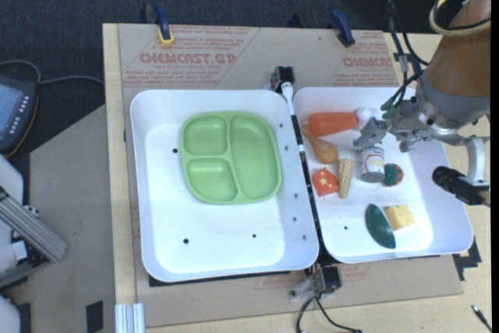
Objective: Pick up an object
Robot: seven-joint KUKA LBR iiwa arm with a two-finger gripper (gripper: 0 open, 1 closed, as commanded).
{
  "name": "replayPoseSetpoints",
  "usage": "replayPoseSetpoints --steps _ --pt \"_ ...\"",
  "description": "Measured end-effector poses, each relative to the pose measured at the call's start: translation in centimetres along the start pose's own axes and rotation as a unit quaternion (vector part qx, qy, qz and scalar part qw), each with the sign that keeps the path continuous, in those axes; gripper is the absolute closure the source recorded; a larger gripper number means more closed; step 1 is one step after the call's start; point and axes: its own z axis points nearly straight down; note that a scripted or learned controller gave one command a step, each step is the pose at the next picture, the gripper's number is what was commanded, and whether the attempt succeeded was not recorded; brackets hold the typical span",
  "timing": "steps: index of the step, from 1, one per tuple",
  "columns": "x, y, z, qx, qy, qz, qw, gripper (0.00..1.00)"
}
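Green leaf (380,225) beside yellow block (401,216) | hand (373,138) over small jar (373,162) | grip: cannot tell

Red lettering is printed on the brown board (234,51) beneath the two bins. Above the left bin (156,191), "CHEMCAST" followed by "G P" can be read in the large line; the smaller lines beneath it are too fine to be made out. Above the right bin (444,238), the same print is repeated, only partly legible, as "CHEMCAST".
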Motion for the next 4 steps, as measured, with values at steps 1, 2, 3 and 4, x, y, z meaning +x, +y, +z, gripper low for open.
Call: replayPoseSetpoints --steps 1,2,3,4 --pt "0.8 0.3 4.7 0.003 0.001 0.000 1.0000 0.00" --pt "0.4 0.9 8.9 0.000 -0.001 0.001 1.0000 0.00" --pt "-0.1 1.4 9.7 -0.012 -0.006 0.002 0.9999 0.00" --pt "0.2 1.7 8.5 -0.015 -0.004 0.001 0.9999 1.00"
